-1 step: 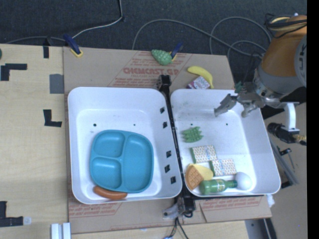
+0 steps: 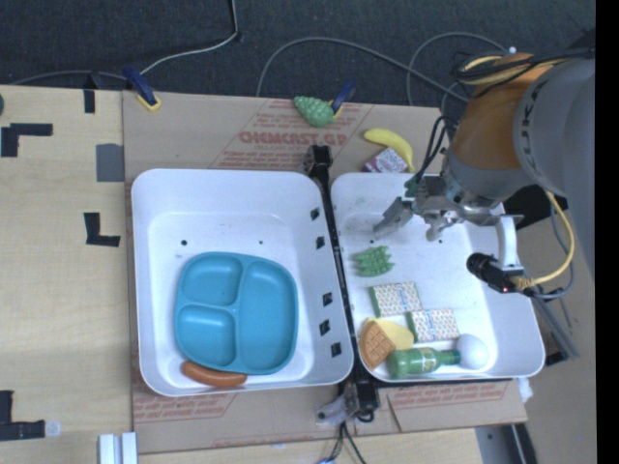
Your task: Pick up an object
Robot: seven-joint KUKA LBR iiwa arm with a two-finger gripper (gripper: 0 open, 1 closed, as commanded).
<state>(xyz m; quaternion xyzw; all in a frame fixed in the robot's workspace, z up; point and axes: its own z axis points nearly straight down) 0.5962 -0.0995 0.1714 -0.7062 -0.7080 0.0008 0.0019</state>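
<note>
Fingers [image 2: 395, 218] of the gripper [image 2: 416, 222] are being shown spread wide, with nothing seen between them, above the far end of the right bin [image 2: 513, 341]. Taking that bin as the landmark, the arm [image 2: 498, 129] is being seen reaching in over its far right corner, the orange band being visible above the wrist.

Several things are lying on the bin's floor. A green leafy piece [image 2: 371, 260] is lying near the bin's left wall, just nearer the camera than the open fingers and apart from them. Two patterned blocks [image 2: 397, 299] [image 2: 434, 324] are sitting towards the bin's near end, close beside each other. A yellow wedge [image 2: 384, 341] is resting in the near left corner, a green bottle [image 2: 422, 361] is lying on its side along the near wall, and a white ball [image 2: 473, 351] is sitting just to the bottle's right, seemingly touching it.

Outside the right bin, a banana [image 2: 389, 144] and a green lump [image 2: 314, 110] are lying on the cardboard beyond its far edge. To its left the other bin [image 2: 155, 211] is being occupied by a blue tray [image 2: 235, 312], with a sausage [image 2: 213, 375] lying against the tray's near edge.
</note>
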